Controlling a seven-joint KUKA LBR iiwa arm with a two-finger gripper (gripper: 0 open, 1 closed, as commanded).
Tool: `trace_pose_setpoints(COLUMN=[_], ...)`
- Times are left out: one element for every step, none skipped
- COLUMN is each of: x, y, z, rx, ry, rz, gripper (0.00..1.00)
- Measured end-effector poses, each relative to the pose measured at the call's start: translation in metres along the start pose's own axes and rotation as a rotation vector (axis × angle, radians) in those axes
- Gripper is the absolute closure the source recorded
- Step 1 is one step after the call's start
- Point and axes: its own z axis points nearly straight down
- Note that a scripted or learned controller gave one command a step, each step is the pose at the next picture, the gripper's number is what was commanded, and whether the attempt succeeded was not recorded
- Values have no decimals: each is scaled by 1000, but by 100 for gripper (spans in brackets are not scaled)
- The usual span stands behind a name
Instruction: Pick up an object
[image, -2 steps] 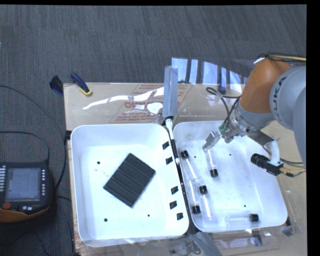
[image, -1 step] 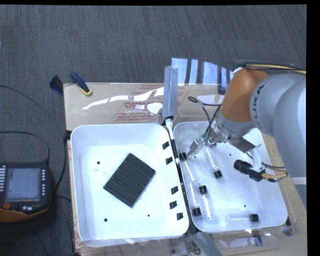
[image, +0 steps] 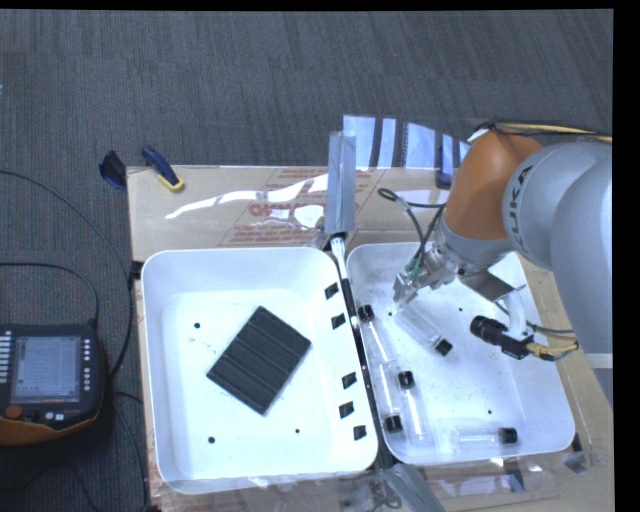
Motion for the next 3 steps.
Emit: trace_pose_setpoints(x=[0, 0, 0], y=[0, 0, 0], z=[0, 0, 0], rx=[0, 0, 0], ry=[0, 0, 0], rz=[0, 0, 0], gripper=[0, 0, 0])
